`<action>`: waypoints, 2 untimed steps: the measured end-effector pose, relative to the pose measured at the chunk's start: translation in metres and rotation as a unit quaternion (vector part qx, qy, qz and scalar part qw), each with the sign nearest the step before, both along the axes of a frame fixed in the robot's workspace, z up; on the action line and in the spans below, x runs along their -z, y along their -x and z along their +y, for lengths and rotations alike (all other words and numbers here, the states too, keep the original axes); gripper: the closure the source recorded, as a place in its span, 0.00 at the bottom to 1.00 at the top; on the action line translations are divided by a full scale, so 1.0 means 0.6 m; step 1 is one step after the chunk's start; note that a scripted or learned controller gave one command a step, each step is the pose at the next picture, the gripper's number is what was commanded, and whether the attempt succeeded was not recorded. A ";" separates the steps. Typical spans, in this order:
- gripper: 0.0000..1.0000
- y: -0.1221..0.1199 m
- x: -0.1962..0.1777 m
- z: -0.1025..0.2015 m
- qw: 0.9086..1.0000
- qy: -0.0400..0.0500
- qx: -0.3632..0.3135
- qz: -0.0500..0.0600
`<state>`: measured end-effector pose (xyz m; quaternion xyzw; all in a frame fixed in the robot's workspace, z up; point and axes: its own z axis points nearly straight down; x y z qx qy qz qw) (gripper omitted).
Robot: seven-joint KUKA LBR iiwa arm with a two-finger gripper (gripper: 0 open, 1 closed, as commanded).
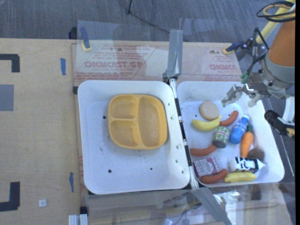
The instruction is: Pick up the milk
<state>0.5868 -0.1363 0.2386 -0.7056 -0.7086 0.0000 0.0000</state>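
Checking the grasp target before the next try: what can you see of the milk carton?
The milk carton is small and white with black patches, cardboard by its look. It lies tipped on its side near the front right corner of the right bin. A yellow banana lies along its front edge, touching or nearly so; a brown lump sits just behind. The hand is far off, over the bin's back edge.
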 end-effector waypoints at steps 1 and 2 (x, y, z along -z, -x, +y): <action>0.00 0.029 0.240 0.045 0.999 0.000 -0.044 -0.002; 0.00 -0.013 0.133 -0.065 0.996 0.001 -0.085 -0.002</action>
